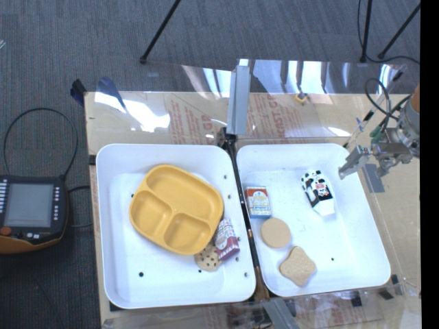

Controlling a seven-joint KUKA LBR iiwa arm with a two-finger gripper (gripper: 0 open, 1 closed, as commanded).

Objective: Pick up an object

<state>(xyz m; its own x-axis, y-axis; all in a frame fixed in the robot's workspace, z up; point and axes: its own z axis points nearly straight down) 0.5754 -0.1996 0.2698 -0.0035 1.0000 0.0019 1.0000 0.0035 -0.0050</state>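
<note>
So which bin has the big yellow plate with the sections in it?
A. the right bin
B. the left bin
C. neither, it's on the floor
B: the yellow plate lies in the left bin, next to a cookie and a small packet, while the right bin holds the cow-print carton and other toy foods.

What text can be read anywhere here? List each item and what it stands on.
None can be read outright.
Red lettering on the cardboard sheet behind the bins: mirrored and glared, unreadable.
Small red and blue box in the right bin: label too small.
Black and white carton: print blurred.
Snack packet beside the yellow tray: too small.
Handheld screen on the floor: unreadable.
</note>
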